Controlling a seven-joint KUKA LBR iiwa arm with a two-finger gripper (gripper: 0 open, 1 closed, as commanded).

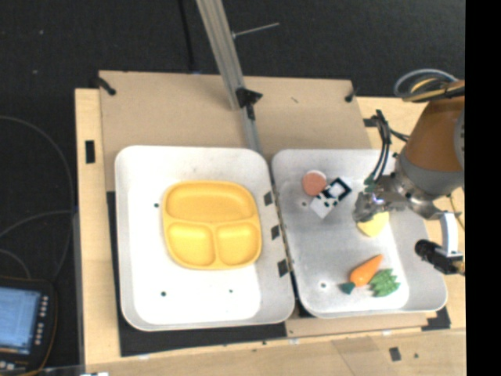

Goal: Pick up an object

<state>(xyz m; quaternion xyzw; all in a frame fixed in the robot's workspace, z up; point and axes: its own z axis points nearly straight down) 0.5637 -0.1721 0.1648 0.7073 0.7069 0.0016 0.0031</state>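
Note:
My gripper [368,208] reaches into the right bin [313,288] from the right, low over a pale yellow object [375,225] that pokes out just below it. To its left lie a pink round piece [315,182] and a white block with black markings [330,197]. Nearer the front sits an orange carrot [365,271] next to a green leafy piece [385,283]. The wrist hides the fingers.
The left bin [141,288] holds a yellow divided tray [211,223]. A grey metal post [223,49] rises behind the bins. Cables loop beside the arm at the right.

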